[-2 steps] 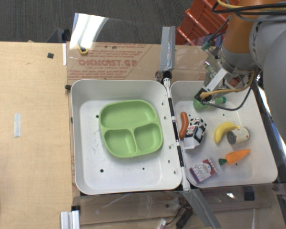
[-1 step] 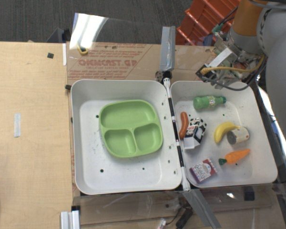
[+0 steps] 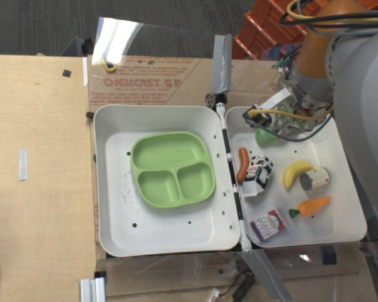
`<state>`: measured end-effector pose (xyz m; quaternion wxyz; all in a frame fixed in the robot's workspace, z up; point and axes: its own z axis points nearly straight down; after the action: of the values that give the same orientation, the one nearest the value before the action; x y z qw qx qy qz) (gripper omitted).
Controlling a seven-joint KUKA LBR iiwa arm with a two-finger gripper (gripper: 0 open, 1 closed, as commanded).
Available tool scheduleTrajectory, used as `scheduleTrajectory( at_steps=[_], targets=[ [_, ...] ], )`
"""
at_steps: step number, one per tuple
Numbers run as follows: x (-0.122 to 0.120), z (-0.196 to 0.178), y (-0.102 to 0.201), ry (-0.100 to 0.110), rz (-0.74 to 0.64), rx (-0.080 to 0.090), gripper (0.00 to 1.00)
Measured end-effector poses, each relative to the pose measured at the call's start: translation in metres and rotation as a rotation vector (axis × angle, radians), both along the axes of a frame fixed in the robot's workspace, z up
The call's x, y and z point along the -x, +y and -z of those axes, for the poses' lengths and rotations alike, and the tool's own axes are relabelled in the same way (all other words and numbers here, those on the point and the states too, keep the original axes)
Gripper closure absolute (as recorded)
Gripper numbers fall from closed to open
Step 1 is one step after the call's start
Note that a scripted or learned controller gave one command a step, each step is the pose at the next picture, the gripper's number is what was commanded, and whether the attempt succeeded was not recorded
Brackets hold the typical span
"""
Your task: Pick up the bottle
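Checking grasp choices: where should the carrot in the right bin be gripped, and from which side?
Probably across the thick orange middle of the carrot, from above: it lies flat in the right bin, slanted, with bare floor along both long sides.

A broad, smooth grey arm [image 3: 359, 99] is seen, rounded in form and pale along its casing. Above the wrist an orange band [image 3: 318, 49] is wrapped around it. Yellow and black cables [image 3: 315, 8] are looped over the top of the band. At the wrist, a cluster of dark metal parts and thin wires [image 3: 286, 118] is fitted.
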<state>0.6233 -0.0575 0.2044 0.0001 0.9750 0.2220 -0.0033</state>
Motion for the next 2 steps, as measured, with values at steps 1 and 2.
scheduleTrajectory(
  at_steps=[1, 2],
  targets=[
    [-0.012, -0.052, -0.006, -0.003, 0.121, 0.001, 1.0],
    [-0.012, -0.14, -0.015, -0.004, 0.251, 0.001, 1.0]
  ],
)
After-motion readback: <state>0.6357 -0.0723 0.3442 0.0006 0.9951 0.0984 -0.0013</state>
